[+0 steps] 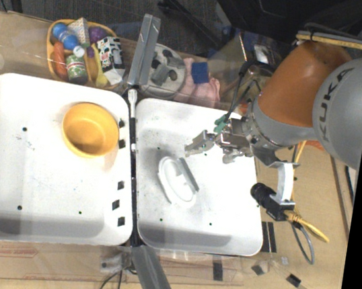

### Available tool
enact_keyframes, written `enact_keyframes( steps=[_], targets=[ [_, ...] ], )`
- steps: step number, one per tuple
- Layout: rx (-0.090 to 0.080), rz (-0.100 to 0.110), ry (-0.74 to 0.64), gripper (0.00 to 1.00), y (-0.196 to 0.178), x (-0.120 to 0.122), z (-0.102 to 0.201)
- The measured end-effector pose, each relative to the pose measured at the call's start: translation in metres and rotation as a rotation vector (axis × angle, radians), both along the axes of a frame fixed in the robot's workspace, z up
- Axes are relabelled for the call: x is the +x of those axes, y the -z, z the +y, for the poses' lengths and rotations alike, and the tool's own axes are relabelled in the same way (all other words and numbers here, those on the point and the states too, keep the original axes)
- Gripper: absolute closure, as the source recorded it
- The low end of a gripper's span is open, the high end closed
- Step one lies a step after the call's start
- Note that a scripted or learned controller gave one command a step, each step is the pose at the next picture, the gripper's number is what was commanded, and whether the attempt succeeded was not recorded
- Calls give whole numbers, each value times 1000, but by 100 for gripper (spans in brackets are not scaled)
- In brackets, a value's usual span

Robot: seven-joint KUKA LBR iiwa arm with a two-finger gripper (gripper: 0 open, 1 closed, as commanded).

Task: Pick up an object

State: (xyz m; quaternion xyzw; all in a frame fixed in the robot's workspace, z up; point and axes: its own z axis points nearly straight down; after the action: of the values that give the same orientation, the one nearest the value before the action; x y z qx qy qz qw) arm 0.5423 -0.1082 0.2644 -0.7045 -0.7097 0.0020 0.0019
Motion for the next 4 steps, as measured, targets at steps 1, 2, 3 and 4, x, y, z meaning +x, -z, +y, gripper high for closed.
enact_keyframes(
  steps=[1,2,3,4],
  targets=[
    [0,0,-8,0,64,9,1],
    [1,-1,-149,0,174,47,18],
    [0,-3,-92,0,172,94,10],
    [1,-1,-124,0,173,18,8]
  ],
)
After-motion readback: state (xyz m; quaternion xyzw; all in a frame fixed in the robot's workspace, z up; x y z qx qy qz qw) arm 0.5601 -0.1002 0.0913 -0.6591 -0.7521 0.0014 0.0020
